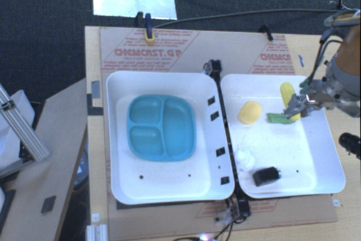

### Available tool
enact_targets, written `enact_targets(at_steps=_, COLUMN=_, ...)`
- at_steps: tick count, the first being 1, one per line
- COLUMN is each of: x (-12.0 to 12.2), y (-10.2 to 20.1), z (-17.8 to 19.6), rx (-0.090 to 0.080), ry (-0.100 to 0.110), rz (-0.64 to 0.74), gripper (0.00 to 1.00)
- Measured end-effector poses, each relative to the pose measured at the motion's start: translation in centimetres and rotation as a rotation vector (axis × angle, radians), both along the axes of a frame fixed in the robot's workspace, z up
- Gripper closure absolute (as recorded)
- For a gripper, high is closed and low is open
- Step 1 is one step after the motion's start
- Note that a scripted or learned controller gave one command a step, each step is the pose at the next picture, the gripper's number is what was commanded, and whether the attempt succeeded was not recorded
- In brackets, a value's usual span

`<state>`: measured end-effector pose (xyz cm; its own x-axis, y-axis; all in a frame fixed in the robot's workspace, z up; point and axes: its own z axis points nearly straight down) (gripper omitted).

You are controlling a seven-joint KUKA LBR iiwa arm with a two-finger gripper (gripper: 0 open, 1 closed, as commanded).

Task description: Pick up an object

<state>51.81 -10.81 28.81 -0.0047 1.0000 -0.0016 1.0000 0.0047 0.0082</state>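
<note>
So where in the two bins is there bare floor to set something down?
Left bin: only the strip around the blue tray, widest along the near edge. Right bin: the near-right corner, right of the black object, is open. The far part is crowded: corn, lemon, green piece, pincer.

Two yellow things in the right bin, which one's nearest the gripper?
The yellow corn cob, right beside the gripper. The rounder yellow lemon lies farther left, toward the divider.

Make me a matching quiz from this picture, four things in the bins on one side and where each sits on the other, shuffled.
Things:
1. blue divided plastic plate
2. yellow lemon-shaped toy
3. black rectangular block
4. yellow toy corn cob

Places:
A. right bin, front edge
B. left bin, centre
C. right bin, next to the gripper
D. right bin, toward the divider

Pairs: 1-B, 2-D, 3-A, 4-C
</note>
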Motion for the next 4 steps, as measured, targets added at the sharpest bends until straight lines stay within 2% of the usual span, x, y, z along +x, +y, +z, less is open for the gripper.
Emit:
enact_targets(at_steps=1, x=-0.5, y=5.0, z=-0.5, rx=0.003, ry=0.006, rz=0.004, gripper=1.0)
enact_targets(at_steps=2, x=0.0, y=9.8, z=-2.8, rx=0.003, ry=0.008, rz=0.004, gripper=1.0)
enact_targets(at_steps=4, x=1.2, y=20.1, z=-3.4, rx=0.004, ry=0.007, rz=0.005, gripper=1.0)
